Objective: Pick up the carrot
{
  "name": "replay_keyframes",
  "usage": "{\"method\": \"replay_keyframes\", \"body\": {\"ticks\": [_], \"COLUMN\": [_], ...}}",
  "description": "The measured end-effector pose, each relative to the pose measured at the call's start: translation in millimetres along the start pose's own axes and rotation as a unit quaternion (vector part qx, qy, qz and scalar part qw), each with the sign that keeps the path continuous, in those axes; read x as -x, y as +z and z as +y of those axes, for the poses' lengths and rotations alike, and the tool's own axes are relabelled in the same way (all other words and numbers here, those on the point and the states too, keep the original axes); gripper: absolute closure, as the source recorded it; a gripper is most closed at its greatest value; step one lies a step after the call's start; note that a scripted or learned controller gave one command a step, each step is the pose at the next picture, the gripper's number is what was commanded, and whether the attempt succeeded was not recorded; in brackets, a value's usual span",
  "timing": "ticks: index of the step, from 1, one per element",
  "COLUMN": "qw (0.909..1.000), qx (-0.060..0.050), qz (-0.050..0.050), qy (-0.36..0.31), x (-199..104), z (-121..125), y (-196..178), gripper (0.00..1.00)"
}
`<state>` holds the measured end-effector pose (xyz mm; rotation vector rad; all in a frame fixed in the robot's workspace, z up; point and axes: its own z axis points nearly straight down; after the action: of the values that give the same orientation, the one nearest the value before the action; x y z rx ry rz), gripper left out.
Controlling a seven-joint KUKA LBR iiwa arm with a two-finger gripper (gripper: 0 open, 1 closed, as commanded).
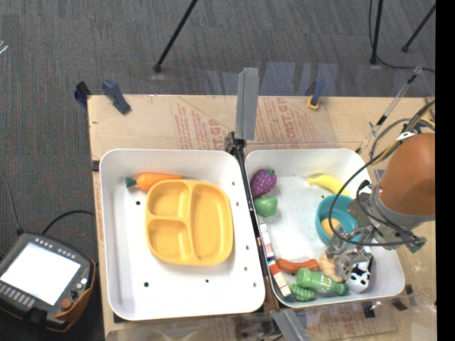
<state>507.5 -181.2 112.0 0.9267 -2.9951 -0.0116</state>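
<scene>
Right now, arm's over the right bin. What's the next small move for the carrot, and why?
Probably lift clear and traverse toward the left bin. The carrot lies at that bin's far edge, touching the yellow divided plate, while the gripper hangs low over the right bin among the toys near the teal bowl, far from the target.

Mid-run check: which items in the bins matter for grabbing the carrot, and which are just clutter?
Belongs to the job:
carrot, left bin, at the yellow tray's upper-left edge
gripper, over the right bin

Just lying about:
yellow tray
grapes
banana
teal bowl
green bottle
</scene>
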Motion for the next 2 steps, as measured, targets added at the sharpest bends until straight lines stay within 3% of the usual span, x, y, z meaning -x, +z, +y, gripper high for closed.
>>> {"method": "replay_keyframes", "body": {"ticks": [1,2], "qw": [0.9734,0.9735], "qx": [-0.002,-0.004], "qz": [-0.003,-0.005], "qy": [0.229,0.228], "x": [-21.4,-19.8], "z": [-23.9,-24.2], "y": [8.5,7.5], "gripper": [1.0,0.0]}}
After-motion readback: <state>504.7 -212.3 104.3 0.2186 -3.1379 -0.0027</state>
